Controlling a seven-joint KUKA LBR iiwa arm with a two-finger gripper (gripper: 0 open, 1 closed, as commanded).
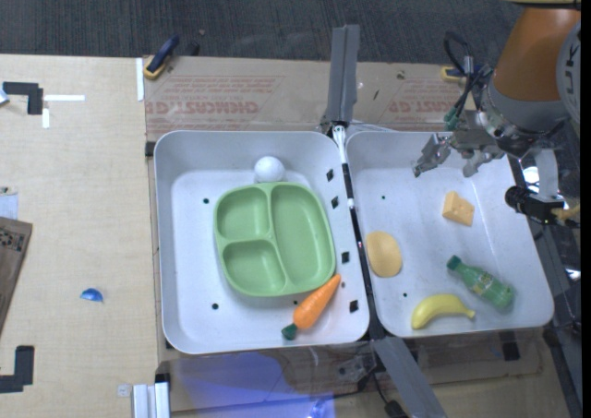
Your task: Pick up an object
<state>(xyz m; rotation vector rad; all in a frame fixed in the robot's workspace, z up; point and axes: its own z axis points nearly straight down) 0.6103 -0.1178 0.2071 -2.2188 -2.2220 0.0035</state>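
Observation:
My gripper (452, 161) hangs over the back of the right bin (406, 187). Its two fingers are spread open with nothing between them. Just below and slightly right of it, a yellow cheese wedge (458, 209) lies on the bin floor, apart from the fingers. Further forward in the same bin are a yellow lemon-like piece (383, 254) by the left wall, a green bottle (480, 281) lying on its side, and a banana (441, 310) near the front edge.
The left bin (180, 222) holds a green divided plate (274, 238), a white ball (269, 168) behind it and a carrot (315, 304) at its front right. A raised divider (349, 213) separates the bins. Cardboard (240, 98) lies behind them.

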